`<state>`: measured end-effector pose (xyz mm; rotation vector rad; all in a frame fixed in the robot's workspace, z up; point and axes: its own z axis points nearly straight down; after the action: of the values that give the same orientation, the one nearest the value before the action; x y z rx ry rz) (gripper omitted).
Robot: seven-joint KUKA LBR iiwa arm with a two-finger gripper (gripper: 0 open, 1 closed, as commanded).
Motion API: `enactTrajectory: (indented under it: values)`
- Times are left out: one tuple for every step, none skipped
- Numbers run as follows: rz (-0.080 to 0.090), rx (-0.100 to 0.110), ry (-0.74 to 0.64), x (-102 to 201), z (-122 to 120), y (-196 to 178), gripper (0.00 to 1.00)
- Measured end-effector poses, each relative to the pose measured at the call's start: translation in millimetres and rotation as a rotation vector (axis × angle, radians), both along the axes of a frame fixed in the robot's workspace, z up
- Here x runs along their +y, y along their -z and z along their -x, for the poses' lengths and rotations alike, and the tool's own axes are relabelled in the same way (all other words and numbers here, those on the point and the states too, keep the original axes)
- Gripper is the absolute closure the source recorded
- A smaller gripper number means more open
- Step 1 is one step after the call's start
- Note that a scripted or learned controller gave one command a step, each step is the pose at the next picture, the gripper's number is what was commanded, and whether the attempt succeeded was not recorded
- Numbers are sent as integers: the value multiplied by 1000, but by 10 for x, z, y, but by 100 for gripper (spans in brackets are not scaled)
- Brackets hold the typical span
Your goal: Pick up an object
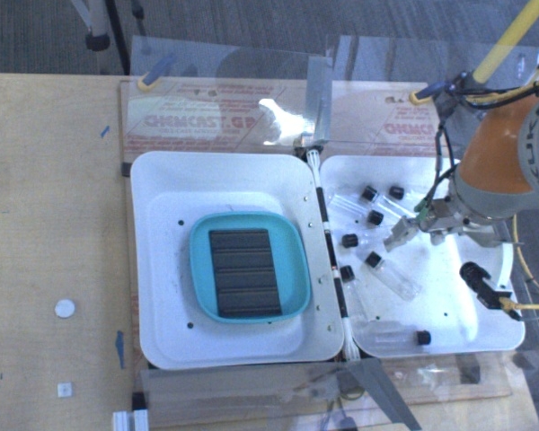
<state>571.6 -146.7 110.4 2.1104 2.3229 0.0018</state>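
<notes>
Vials (377, 212) are scattered in the right bin (449, 317), just left of the end effector (404, 233); its state cannot be told.

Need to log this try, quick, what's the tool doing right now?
Tool: low over the right white bin among small clear black-capped vials; open, closed or holding something cannot be told.

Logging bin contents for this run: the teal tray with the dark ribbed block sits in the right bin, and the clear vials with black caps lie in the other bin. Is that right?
Not quite. The camera view shows the teal tray with the dark ribbed block in the left bin. The clear vials with black caps lie in the other bin, on the right.
</notes>
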Motion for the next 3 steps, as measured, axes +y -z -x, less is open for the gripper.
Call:
enactTrajectory:
  values:
    - [0,0,-54,65,-698,230,0]
    - [3,-5,-58,77,-716,111,100]
    - [0,0,39,635,-960,-962,100]
